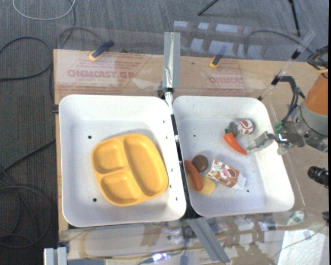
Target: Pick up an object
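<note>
The right bin [265,197] holds several small items. A red and white can [243,127] lies near its upper right, with an orange carrot [235,142] just below it. Lower down, toward the bin's left, are a brown round piece [199,162], a red sausage [193,175], a yellow piece [208,187] and a small printed carton [223,174]. My gripper [260,142] reaches in over the bin's right edge. Its tip is just right of the carrot and below the can. Nothing is visibly held in it.
The left bin [77,120] holds a yellow divided plate [130,168]. A metal divider [171,65] runs between the bins at the back. The orange-banded arm [315,101] and its cables [291,93] hang over the right bin's right rim.
</note>
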### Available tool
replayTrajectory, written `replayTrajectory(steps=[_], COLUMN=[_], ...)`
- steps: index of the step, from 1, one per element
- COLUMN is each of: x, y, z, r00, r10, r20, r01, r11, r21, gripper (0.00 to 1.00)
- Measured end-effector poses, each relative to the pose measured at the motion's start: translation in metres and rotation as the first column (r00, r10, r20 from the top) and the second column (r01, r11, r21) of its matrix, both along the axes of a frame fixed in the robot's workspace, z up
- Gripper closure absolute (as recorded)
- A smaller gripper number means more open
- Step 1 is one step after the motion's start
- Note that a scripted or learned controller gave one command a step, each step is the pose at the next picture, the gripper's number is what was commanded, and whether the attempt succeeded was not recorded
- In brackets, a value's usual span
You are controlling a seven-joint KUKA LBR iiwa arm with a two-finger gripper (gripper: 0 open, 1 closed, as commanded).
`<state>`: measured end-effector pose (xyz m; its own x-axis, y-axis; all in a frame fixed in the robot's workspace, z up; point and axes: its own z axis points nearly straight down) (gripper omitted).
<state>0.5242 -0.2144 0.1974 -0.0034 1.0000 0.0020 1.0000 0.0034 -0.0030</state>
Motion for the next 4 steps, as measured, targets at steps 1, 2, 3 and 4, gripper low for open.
replayTrajectory(steps=[1,2,3,4], x=[0.047,0.11,0.107,0.104], y=[0.013,0.015,0.014,0.103], z=[-0.058,-0.109,-0.101,-0.106], r00=[0.996,0.998,0.998,0.947], r10=[0.092,0.057,0.057,0.32], r20=[0.0,0.012,-0.003,0.014], r01=[-0.092,-0.057,-0.057,-0.32], r11=[0.996,0.998,0.998,0.947], r21=[-0.004,-0.006,-0.006,-0.011], gripper=[0.0,0.0,1.0,1.0])
